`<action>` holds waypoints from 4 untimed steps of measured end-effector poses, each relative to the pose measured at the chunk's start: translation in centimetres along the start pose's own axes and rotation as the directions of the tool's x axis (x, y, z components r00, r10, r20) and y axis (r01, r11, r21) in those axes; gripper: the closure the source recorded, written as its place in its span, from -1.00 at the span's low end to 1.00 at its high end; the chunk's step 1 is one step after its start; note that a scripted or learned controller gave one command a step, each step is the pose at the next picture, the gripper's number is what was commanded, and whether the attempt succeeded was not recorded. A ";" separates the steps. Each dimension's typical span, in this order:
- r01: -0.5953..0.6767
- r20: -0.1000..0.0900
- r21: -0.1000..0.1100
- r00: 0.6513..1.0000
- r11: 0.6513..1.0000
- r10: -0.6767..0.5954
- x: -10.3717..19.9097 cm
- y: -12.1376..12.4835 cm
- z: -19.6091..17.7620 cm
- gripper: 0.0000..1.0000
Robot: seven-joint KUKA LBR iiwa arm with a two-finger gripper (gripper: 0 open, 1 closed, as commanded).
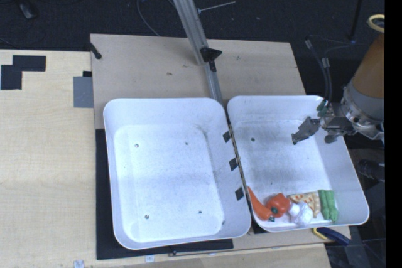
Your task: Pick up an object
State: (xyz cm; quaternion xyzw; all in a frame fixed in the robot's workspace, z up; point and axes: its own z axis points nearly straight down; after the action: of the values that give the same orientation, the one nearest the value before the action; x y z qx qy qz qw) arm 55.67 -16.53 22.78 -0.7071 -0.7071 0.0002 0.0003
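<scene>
The right bin (276, 135) holds a row of small objects along its near edge: an orange-red carrot-like piece (257, 205), a red round piece (279, 203), a white lump (301, 214), a tan piece (307, 199) and a green piece (328, 205). My gripper (317, 134) hangs over the right bin's far right part, well above and behind that row. Its dark fingers (304, 133) are spread apart and open, with nothing between them.
The left bin (166, 166) lies beside the right one, with black clips (233, 163) along the shared rim. A metal rail (191, 22) slants up from the bins' far junction. Cables lie on the dark floor behind the bench.
</scene>
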 end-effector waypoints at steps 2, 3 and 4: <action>0.001 -0.001 0.009 1.000 1.000 -0.001 9.0 0.2 4.6 -1.00; -0.004 0.000 0.000 1.000 1.000 0.004 8.7 0.3 3.1 1.00; 0.005 -0.002 0.001 1.000 1.000 -0.005 16.5 0.3 4.2 1.00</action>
State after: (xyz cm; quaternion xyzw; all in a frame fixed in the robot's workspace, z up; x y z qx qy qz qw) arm 55.94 0.01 18.61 -0.7055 -0.7087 0.0000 0.0011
